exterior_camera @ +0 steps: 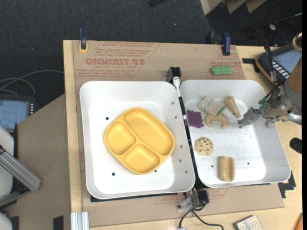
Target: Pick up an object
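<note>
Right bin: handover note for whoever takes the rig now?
End effector: over the right bin, on its right side, nothing seen between its fingers; open or shut unclear.
Right bin: cookie, bread roll, croissant, purple piece, cone.
Left bin: yellow divided plate.
Done: nothing lifted.
Left: grasp and lift one item.
</note>
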### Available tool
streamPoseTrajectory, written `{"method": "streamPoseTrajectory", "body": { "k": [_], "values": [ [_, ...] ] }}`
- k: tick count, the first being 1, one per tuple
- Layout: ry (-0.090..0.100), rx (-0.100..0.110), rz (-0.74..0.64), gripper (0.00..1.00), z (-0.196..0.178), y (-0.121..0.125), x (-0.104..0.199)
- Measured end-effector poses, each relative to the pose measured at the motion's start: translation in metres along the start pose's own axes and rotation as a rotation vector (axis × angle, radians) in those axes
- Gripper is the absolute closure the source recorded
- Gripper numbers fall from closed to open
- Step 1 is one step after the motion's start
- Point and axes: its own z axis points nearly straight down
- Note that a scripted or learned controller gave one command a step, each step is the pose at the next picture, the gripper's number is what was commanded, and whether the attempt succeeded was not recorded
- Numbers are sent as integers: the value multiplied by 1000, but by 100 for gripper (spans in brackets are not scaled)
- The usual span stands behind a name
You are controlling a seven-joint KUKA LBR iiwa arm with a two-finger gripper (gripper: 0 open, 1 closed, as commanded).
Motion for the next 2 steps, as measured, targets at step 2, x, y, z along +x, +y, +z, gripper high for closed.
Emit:
{"method": "streamPoseTrajectory", "body": {
  "k": [2],
  "values": [
    [2, 28, -9, 0, 107, 80, 65]
  ]
}}
